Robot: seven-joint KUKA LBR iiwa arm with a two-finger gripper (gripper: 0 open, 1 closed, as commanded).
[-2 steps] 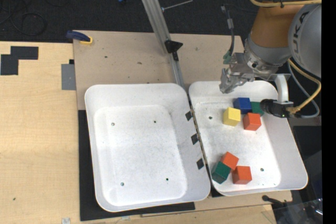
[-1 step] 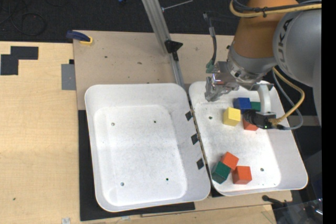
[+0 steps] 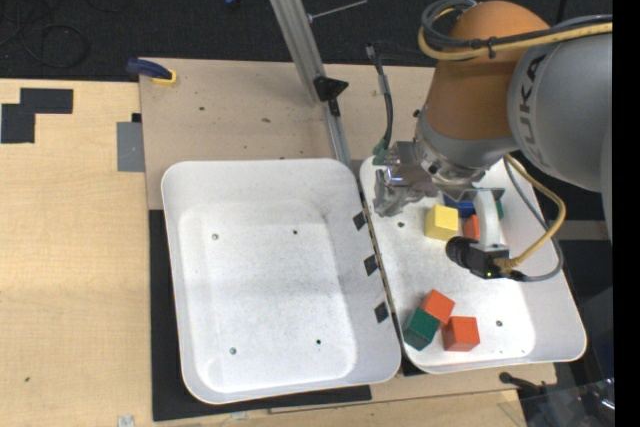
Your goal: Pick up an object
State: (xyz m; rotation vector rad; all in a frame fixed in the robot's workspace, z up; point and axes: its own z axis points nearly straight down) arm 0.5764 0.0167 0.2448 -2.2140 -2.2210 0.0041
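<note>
The fingers hang over the right bin's far-left corner; their spread cannot be told. A yellow block lies just right of them; 2 orange blocks and 1 green block lie nearer the camera.

yellow block | orange blocks | green block | right bin

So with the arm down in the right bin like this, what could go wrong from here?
The hand sits close to the right bin's left wall, so it may scrape it. The yellow block lies beside it, not between its fingers, so a grasp may miss. The orange blocks and green block touch, hampering a clean pick.
</note>
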